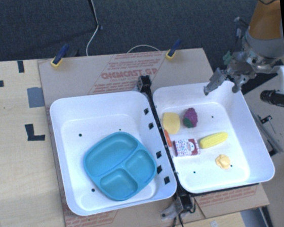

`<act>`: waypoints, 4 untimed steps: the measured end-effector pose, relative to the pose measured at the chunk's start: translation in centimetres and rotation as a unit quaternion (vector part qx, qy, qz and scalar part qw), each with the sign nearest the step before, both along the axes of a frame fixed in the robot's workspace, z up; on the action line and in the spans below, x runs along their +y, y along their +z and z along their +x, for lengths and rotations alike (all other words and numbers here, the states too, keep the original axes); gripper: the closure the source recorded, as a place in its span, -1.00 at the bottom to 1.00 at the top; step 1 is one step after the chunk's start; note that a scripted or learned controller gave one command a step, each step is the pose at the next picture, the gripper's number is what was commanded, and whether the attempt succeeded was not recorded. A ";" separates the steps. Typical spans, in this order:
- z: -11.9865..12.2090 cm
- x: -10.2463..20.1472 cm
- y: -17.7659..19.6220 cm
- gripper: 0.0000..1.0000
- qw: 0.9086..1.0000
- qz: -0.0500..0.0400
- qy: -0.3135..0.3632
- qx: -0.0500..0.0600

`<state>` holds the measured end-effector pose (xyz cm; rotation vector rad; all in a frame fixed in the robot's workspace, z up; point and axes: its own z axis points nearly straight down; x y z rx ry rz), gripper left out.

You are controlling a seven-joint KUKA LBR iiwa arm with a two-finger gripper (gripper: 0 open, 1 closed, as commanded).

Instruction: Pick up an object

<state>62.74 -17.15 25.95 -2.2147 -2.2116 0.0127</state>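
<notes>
Gripper (224,84) hangs over the right bin's (254,138) far right corner, fingers spread wide w/ nothing between them. Right bin contents: yellow lemon (171,122) and purple grapes (190,117) near its far left; red-white packet (185,147) beside corn cob (213,139) at centre; small yellow piece (223,162) toward near edge. Left bin (66,144) carries a blue divided plate (119,165).
</notes>
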 end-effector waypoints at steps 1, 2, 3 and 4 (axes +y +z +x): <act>0.2 0.1 0.7 -1.00 1.000 -0.001 0.002 -0.005; 0.5 0.5 -4.0 -1.00 1.000 -0.001 0.002 -0.003; 0.4 -0.4 -9.4 -1.00 1.000 -0.001 0.001 -0.003; 0.8 0.2 -14.3 -1.00 1.000 -0.001 0.002 -0.003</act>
